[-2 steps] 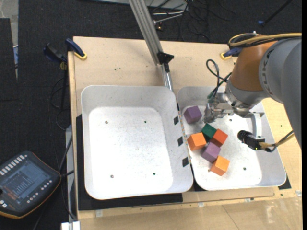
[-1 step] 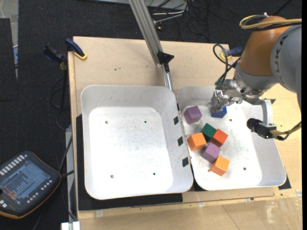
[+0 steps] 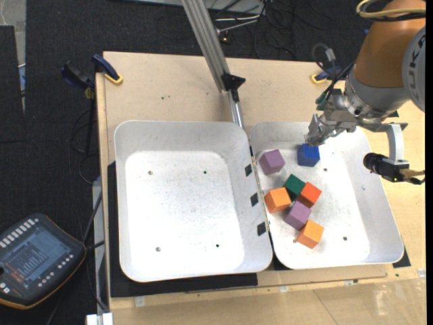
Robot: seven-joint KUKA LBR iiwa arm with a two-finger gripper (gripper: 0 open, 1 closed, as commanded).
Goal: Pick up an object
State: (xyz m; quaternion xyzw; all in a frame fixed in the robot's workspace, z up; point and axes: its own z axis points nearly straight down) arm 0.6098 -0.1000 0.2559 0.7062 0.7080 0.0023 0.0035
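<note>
Six small blocks lie in the right bin (image 3: 379, 239) on the counter (image 3: 176, 90): a blue cube (image 3: 308, 156) near the far end, a purple cube (image 3: 271, 160) to its left, and nearer the camera a touching cluster of green cube (image 3: 294, 183), orange cube (image 3: 277, 200), red-orange cube (image 3: 310, 193), second purple cube (image 3: 297, 214) and a further orange cube (image 3: 310, 234). One claw (image 3: 315, 139) hangs just above the blue cube's far edge, its opening not discernible and nothing visibly held. One left bin (image 3: 135, 181) sits alongside, touching the right bin.
</note>
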